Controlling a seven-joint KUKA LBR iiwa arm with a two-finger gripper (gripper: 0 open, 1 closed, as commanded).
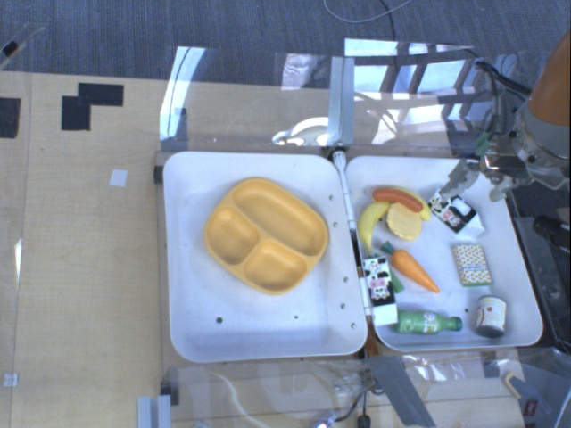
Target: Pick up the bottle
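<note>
The green bottle (429, 323) lies on its side near the front edge of the right bin (522, 266), between a black-and-white carton (380, 285) to its left and a small tin can (490, 316) to its right, with a toy carrot (415, 271) just behind it. The gripper (466, 178) hangs over the rear of the same bin, well apart from the bottle, so the task stands at the approach step and no grasp has been made. Its fingers (454, 182) are spread and point down toward a small black-and-white box (451, 211) directly beneath; nothing sits between them. The arm (544, 114) enters from the right, its orange band visible at the upper right, wrist bent downward over the bin's back corner. In my judgement the next move calls for travel forward across the bin to a point above the bottle, wrist turned so the fingers straddle its narrow width, then a descent. Risk noted: the can and carton stand close to either end, leaving little room for error. The left bin (192, 266) holds a yellow divided plate (266, 234); a banana (370, 221), a sausage (398, 197) and a cracker packet (470, 265) occupy the right bin.
</note>
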